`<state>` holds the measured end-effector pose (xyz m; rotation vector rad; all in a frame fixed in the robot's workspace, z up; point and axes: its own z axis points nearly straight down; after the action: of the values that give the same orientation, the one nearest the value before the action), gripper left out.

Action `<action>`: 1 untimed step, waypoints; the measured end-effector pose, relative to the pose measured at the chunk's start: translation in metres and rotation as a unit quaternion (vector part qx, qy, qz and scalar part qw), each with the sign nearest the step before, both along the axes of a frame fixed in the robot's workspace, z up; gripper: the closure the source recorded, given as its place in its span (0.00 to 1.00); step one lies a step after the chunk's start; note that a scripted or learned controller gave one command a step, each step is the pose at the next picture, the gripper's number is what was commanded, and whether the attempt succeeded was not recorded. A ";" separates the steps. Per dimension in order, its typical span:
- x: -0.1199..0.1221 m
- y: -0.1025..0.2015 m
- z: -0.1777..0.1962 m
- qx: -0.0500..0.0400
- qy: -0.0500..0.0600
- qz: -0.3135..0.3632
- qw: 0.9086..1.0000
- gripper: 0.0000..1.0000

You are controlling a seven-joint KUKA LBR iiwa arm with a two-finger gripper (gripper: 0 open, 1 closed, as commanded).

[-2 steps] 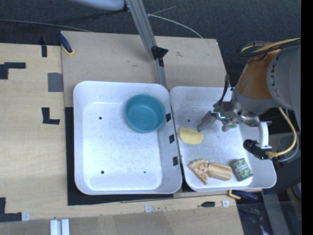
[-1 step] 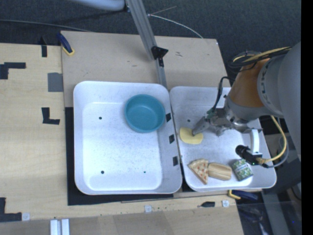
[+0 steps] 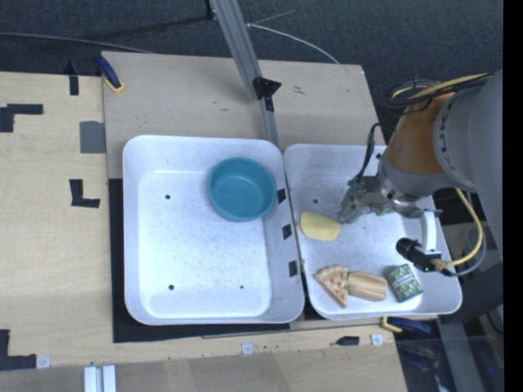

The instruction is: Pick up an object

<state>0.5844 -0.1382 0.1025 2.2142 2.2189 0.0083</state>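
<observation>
Bench top was pale wood-grain board, marked with black tape pieces and a grey patch far to the gripper's left. A raised tan panel lay beneath both bins, over a black mat showing along its left and lower edges. Dark carpet-like floor ran beyond the bench's far edge, crossed by thin cables. A grey metal strut slanted down from above, ending well left of the gripper. Lighting was even and diffuse, with no hard shadows
</observation>
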 end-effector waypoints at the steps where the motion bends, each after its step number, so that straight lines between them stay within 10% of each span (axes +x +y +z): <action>1: 0.001 -0.005 0.043 0.000 0.003 0.000 1.000 1.00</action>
<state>0.5859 -0.1428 0.1457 2.2184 2.2218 0.0015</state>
